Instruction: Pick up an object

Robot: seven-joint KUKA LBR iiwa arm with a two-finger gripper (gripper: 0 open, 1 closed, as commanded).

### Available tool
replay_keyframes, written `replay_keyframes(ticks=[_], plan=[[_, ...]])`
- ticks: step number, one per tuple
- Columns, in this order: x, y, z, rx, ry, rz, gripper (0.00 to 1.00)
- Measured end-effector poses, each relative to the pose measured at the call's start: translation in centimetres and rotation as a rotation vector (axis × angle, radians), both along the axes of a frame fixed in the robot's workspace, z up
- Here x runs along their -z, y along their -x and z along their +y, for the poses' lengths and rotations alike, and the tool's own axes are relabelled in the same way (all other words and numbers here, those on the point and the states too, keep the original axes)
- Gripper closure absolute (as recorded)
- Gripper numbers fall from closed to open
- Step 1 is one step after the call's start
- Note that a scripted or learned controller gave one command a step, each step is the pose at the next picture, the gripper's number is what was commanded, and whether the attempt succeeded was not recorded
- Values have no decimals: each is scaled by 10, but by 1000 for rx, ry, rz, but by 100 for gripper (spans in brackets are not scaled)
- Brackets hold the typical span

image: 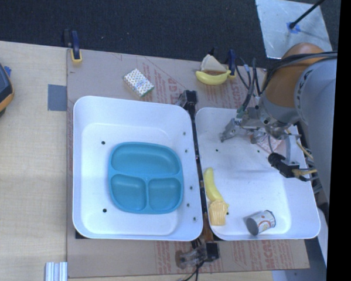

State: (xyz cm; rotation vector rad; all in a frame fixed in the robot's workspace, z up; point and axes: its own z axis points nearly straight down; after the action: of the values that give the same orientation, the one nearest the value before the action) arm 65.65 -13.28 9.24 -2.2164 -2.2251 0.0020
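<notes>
My gripper [230,131] hovers over the far-left part of the right bin [300,231], with the grey arm and its orange band reaching in from the right. It is open and holds nothing. A yellow banana [212,185] lies along the right bin's left wall, and a yellow ridged piece [218,213] sits just below it. A small grey can [260,222] lies on its side near the bin's front edge. All three lie well toward the front of the bin, away from the gripper.
The left bin [86,161] holds a blue divided plate [145,177]. Outside the bins at the back lie a small patterned box [138,82] and a yellow-and-white item [213,71]. Cables trail around the wrist [288,163].
</notes>
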Motion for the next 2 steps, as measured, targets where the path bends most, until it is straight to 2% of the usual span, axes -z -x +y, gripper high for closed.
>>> replay_keyframes(ticks=[1, 2], plan=[[-71, 0, -34, 1, 0, -1, 0], [-4, -2, -38, -2, 3, -5, 0]])
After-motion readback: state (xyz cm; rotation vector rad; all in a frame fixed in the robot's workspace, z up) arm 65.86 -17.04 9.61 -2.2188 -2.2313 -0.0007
